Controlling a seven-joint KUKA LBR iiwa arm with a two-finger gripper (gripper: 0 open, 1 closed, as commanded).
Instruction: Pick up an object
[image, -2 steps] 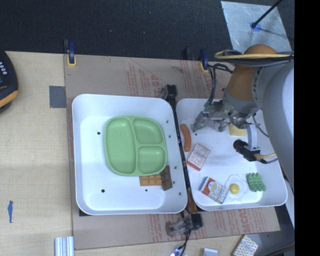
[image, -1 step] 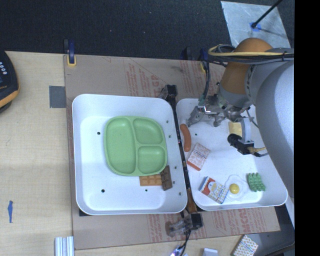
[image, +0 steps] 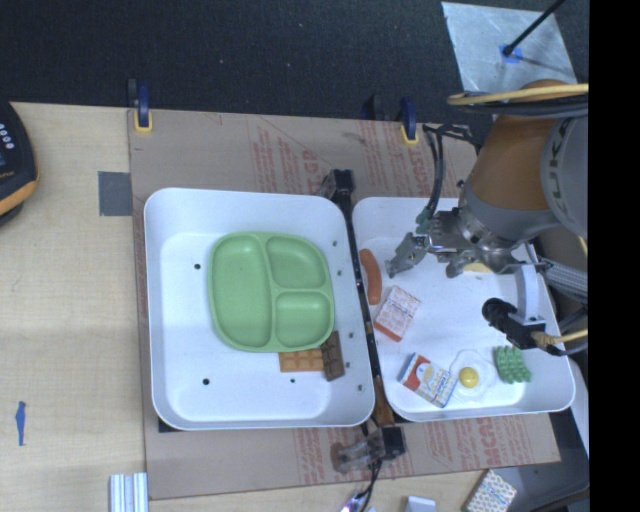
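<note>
The tool (image: 432, 252) hovered open and empty over the right white bin (image: 560, 400). Just below it lay a small red-and-white printed card packet (image: 397, 312), seemingly light, flat and slippery; pinching its edges seemed the best hold.

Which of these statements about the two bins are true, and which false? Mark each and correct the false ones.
1. The green plate lies in the left bin. True.
2. The fried egg lies in the left bin. False: it lies in the right bin.
3. The claw hangs over the right bin. True.
4. The hot dog lies on the green plate. False: it lies in the right bin, by its left wall.
5. A brown block lies just below the plate. True.
</note>
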